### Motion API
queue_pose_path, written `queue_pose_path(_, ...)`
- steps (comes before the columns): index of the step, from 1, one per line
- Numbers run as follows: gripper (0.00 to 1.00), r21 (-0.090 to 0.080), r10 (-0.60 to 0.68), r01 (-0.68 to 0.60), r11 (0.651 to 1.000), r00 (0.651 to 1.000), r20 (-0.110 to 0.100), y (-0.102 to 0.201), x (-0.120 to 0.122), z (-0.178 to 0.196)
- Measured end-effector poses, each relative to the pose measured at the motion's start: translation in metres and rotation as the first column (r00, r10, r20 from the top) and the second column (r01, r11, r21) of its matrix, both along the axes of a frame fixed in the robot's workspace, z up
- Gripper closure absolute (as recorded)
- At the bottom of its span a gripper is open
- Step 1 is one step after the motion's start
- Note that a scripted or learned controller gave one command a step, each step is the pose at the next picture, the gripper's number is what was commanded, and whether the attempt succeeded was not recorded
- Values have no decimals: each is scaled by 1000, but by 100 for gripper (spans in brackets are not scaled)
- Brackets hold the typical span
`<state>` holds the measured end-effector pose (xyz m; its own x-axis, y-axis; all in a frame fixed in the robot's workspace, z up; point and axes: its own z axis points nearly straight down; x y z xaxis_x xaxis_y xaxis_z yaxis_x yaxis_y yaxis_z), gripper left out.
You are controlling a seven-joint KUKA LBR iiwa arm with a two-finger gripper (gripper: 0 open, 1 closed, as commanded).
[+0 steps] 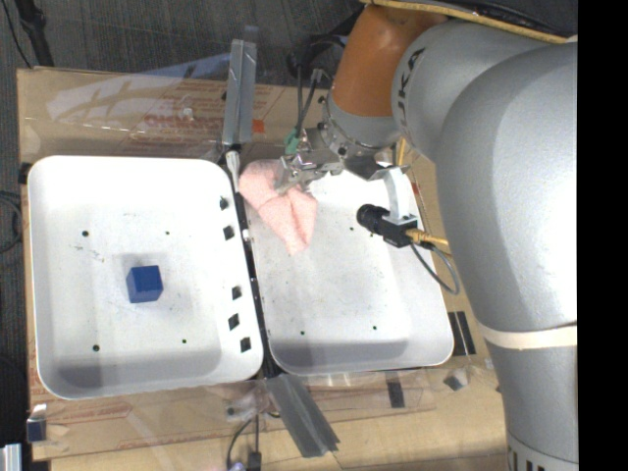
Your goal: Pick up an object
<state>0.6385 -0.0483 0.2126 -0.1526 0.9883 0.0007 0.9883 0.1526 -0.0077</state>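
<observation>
Camera view: my claw point(299, 168) down on pink cloth point(282, 210) at right bin point(392, 346) top-left corner, can't tell if clamped. Cloth looks soft, light, floppy; pinch bunched fold near top, I guess.

A soft pink cloth point(280, 209) lies crumpled in the right bin point(343, 302), up at the far left corner, close to the wall between the two bins. One end hangs down in a point. A small blue block point(144, 283) sits flat in the left bin point(59, 204), well apart from the cloth.
</observation>
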Motion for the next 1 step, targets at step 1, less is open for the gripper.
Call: queue_pose_path(1, 100, 0, 40, -40, 999, 999, 1, 10, -7, 37)
